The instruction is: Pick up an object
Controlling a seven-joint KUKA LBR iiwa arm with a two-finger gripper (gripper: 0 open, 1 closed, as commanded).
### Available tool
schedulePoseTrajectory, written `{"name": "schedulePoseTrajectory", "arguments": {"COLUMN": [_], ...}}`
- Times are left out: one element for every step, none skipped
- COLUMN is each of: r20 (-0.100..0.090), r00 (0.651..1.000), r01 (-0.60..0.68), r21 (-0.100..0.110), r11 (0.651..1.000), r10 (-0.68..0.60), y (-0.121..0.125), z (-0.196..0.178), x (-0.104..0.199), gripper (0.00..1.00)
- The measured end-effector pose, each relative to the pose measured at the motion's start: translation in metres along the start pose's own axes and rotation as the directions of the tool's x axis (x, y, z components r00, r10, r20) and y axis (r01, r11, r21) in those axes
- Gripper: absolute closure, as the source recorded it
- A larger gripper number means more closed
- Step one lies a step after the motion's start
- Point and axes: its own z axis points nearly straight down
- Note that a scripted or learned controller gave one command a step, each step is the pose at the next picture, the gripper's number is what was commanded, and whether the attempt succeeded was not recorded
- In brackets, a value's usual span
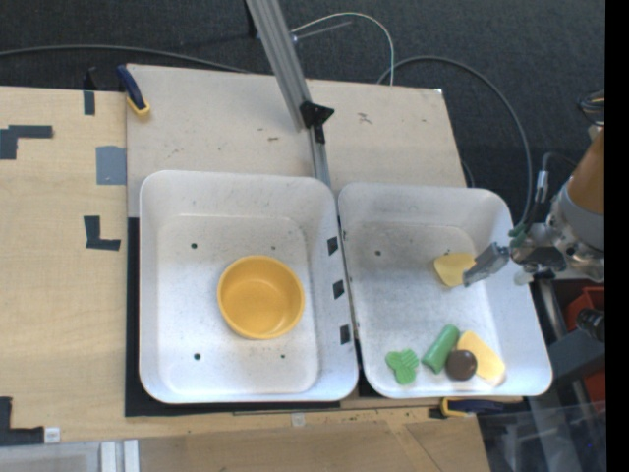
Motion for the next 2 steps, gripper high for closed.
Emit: {"name": "schedulePoseTrajectory", "arguments": {"r20": [0.0,-0.002], "r00": [1.0,1.0], "r01": [0.0,-0.001], "r21": [0.0,0.007], "r11": [1.0,1.0], "r10": [0.0,0.001], "y": [0.0,-0.003], "z": [0.0,0.064], "x": [0.0,0.002], "gripper": [0.0,0.0]}}
